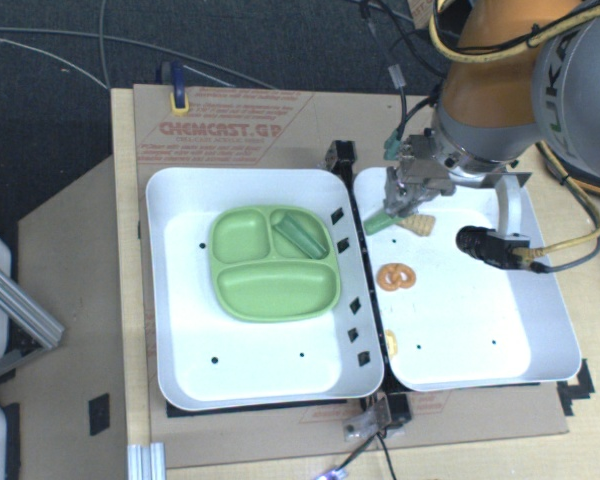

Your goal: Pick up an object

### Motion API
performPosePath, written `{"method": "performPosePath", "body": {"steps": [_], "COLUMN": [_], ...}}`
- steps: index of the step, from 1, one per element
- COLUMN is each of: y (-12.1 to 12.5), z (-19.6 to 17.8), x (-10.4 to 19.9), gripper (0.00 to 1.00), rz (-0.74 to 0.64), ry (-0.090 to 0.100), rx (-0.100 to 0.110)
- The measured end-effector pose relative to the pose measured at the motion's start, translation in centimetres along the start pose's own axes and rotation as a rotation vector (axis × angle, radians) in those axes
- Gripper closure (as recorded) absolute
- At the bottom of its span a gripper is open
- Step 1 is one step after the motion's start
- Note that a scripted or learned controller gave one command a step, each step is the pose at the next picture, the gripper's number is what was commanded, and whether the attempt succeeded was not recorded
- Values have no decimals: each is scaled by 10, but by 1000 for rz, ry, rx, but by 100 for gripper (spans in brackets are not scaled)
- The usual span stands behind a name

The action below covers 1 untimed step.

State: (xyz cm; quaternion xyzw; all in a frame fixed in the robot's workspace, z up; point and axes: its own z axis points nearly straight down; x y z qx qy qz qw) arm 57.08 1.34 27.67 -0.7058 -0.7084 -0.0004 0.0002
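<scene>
pretzel (pixel 396 277) and cracker (pixel 417 226) near gripper (pixel 400 206); green tray (pixel 274 264) well apart

Divided plate (pixel 273 264) sits in the left bin (pixel 170 268). Over in the right bin (pixel 500 338), a pretzel (pixel 396 277) lies near the divider, with the gripper (pixel 405 203) just behind it.

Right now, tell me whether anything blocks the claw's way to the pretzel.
Nothing visible does. The claw sits above a tan piece near the right bin's left wall; the pretzel lies just below on bare bin floor.
</scene>
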Motion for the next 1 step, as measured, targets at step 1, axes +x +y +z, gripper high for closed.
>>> {"method": "performPosePath", "body": {"steps": [1], "y": [-1], "z": [3], "x": [50], "gripper": [100], "rz": [-2], "ry": [1], "rx": [1]}}
